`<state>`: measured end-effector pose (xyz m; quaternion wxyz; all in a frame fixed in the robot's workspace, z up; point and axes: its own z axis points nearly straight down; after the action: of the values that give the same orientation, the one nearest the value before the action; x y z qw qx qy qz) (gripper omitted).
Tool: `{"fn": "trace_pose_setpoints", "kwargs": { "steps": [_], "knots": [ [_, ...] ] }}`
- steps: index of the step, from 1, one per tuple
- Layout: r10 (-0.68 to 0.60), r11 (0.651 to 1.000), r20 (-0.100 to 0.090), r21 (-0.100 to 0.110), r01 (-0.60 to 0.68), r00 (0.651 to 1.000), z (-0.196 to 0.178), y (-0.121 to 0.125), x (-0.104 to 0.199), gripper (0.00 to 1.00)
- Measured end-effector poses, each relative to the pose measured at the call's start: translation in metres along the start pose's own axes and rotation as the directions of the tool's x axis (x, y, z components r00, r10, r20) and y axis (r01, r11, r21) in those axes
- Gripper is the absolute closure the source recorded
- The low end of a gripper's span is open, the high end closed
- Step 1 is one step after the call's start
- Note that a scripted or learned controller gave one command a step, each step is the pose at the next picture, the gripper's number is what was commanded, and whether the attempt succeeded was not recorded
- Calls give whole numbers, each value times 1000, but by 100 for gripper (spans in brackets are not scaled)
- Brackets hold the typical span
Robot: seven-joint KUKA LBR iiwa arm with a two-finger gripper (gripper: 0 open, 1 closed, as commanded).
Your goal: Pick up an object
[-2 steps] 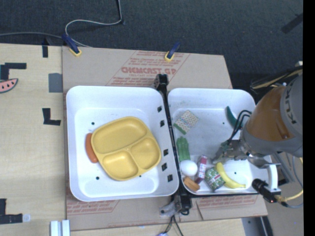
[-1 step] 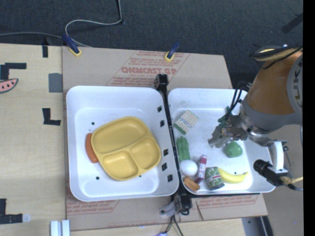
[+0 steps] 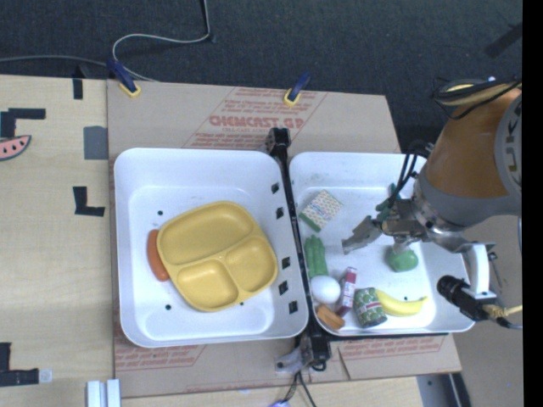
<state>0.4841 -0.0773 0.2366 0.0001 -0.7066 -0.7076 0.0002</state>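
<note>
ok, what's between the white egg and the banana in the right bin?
In the camera view, a small red-and-white tube and a green printed can lie between the white egg and the banana, crowded close together.

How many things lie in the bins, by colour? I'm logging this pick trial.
Yellow: 2, divided tray, banana
Green: 4, lump, long piece, can, patterned packet
Orange: 2
White: 1, egg
Red-and-white: 1, tube
Total: 10

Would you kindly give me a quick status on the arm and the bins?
Hand low over right bin, nothing visibly held. Green lump just beside it. Banana, egg nearby; yellow tray in left bin.
</note>
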Motion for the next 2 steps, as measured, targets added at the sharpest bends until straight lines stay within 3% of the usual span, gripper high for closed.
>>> {"fn": "trace_pose_setpoints", "kwargs": {
  "steps": [1, 2],
  "knots": [
    [3, 1000, 0, 3, -3, 1000, 118, -2, -83, 0],
    [1, 1000, -2, 0, -1, 1000, 151, 0, -105, 0]
  ]
}}
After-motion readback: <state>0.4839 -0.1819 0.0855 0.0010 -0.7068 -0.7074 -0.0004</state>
